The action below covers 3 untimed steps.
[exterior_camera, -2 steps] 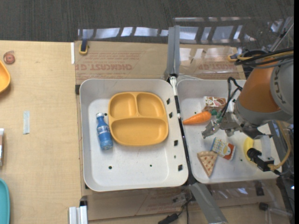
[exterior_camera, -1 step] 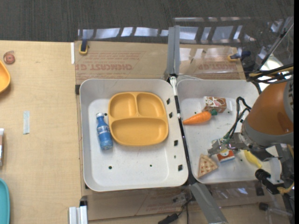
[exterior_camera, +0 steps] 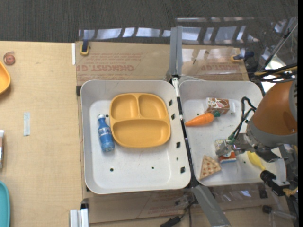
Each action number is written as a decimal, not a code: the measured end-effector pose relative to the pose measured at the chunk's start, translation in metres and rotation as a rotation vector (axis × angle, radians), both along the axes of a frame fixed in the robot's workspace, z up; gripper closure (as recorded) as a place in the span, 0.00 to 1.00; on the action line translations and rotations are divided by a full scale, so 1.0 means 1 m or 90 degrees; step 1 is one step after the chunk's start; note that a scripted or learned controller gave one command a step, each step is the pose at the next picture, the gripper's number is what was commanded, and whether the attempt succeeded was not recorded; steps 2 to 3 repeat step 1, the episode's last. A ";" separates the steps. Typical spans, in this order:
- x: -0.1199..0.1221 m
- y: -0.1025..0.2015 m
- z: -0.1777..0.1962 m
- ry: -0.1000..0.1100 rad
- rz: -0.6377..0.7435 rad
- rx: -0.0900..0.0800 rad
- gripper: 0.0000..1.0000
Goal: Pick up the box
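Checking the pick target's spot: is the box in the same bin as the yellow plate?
No, the box lies in the right bin, beside the carrot.

light: bright, even, overhead
shadows: soft, faint, close under items in the bins (exterior_camera: 90,126)
glare: white streaks on shiny rail (exterior_camera: 128,32) at top; bin floors near blown out
focus: mild softness overall, orange arm band (exterior_camera: 279,109) blurred

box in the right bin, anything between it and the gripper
Nothing visible blocks it. The box lies at the right bin's far end, the carrot beside it, and the gripper hovers nearer, over bare floor.
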State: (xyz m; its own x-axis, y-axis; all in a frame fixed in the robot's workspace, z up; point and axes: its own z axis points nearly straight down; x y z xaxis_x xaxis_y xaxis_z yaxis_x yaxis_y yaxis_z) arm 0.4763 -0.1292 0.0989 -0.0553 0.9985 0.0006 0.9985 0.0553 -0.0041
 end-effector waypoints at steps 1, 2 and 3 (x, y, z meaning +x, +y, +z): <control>0.030 0.052 0.092 -0.001 -0.024 -0.001 1.00; 0.030 0.052 0.092 -0.001 -0.024 -0.001 1.00; 0.030 0.052 0.092 -0.001 -0.024 -0.001 1.00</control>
